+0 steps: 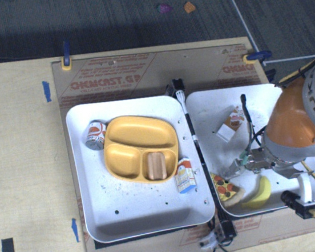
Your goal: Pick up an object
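— Where was the pincer [239,166], and was it grasping anything?

— Low in the right bin [257,93]; whether released or clenched I could not tell. The banana [260,191] lay just below it, the pizza slice [225,189] beside, at its lower left.

— Why there?

— Probably lining up on one of those two.

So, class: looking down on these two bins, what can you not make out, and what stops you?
- Gripper, camera view: the arm's wrist covers it, so its fingers are unclear.
- Small carton by the yellow tray: print too small to read.
- Can: partly tucked behind the tray's corner.
- Right bin: its right side is hidden under the arm.
- Banana: one end is covered by the arm.
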Controlling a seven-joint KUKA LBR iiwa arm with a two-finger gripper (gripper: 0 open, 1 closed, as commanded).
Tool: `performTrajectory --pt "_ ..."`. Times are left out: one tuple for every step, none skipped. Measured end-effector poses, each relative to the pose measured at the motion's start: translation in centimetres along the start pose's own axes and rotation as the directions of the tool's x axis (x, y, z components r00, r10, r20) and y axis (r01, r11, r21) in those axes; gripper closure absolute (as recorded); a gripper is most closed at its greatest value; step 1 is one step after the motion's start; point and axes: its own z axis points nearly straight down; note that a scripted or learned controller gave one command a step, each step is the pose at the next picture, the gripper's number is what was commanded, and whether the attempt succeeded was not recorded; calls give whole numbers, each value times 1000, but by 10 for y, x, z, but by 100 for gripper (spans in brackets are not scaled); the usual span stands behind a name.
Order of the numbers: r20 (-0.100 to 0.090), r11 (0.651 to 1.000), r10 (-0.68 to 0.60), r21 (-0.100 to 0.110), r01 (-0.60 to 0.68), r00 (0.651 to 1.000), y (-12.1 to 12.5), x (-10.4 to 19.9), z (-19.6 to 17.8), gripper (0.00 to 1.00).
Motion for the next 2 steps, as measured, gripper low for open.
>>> performTrajectory --pt "0 1000 0 0 0 1000 0 0 0 0" --pt "-1 1000 -2 0 2 1000 0 -1 0 0"
